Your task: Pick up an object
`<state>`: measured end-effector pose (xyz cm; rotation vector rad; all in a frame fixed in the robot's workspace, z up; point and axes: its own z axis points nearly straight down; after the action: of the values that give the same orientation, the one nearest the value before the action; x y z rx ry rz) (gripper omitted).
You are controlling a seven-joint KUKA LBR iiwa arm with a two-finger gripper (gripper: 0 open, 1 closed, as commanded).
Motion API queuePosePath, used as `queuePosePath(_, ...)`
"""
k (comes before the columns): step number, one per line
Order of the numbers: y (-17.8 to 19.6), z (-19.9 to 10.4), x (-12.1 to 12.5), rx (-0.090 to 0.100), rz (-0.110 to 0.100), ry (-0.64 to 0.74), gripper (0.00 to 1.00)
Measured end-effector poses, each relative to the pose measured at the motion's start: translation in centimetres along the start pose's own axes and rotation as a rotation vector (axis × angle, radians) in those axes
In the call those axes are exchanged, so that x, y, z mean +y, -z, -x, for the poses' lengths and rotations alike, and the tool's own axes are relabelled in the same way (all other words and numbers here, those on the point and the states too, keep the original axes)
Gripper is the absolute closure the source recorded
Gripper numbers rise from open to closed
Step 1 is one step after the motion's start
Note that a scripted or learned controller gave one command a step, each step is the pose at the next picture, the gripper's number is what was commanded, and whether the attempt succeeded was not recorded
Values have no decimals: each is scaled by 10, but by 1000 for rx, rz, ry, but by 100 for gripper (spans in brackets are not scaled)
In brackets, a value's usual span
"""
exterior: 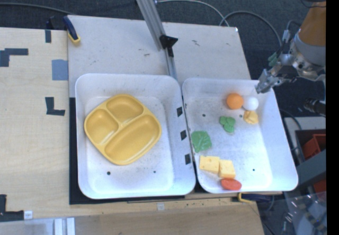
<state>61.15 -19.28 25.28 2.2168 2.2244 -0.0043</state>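
**Gripper at the right bin's upper right rim, objects below and to its left**

We see the gripper point(263, 85) at the right of the frame, hanging over the upper right rim of the right bin point(265, 175); its dark fingers point down and to the left, and we cannot tell how far apart they stand, nor do we see anything between them.

The nearest things lie just below and left of it: a white ball point(250, 103) touching an orange ball point(234, 101) on its left; a small yellow piece point(251, 117) sits just under the white ball, near the bin's right wall.

Further toward the frame's centre we find a small green piece point(228, 124), and lower left of that a larger green piece point(201, 141); near the bin's lower edge lie two yellow blocks point(217, 165) side by side, with a red piece point(231, 184) just beneath them; all these are well apart from the gripper.

In the left bin point(127, 183) a yellow divided plate point(122, 128) rests, left of centre in the frame.
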Motion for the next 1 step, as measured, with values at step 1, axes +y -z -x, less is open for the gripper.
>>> queuePosePath(1,-30,-70,0,5,-3,4,100)
